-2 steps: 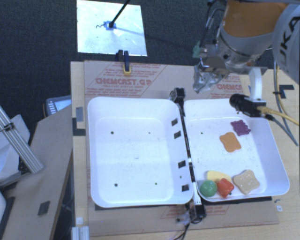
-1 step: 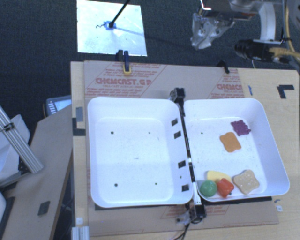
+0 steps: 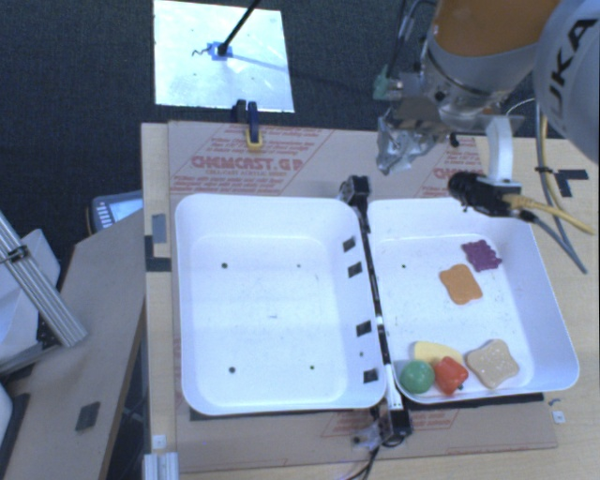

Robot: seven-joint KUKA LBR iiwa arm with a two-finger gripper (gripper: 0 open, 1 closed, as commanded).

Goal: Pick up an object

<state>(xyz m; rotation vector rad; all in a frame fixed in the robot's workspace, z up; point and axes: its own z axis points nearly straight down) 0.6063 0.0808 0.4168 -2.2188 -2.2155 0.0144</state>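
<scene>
Looking down at the bench: two white bins sit side by side, touching along the middle.
Landmark: the right bin (image 3: 548, 309), the one with toys in it.
Arm: the grey arm with its orange band (image 3: 487, 23) hangs over the far edge of the right bin.
Gripper: the gripper (image 3: 403, 155) is up above the far left corner of the right bin; it is too blurry to tell how it stands, and no toy shows in it.
Purple toy (image 3: 481, 254): near the far right side of the right bin.
Orange toy (image 3: 460, 283): just beside the purple toy, a bit nearer.
Toast (image 3: 493, 363): in the near right corner of the right bin.
Red pepper (image 3: 451, 374): touching the toast on its left.
Green ball (image 3: 417, 377): just left of the red pepper.
Yellow toy (image 3: 433, 352): just behind the green ball and the red pepper.
Left bin (image 3: 272, 300): next to the right bin.
</scene>
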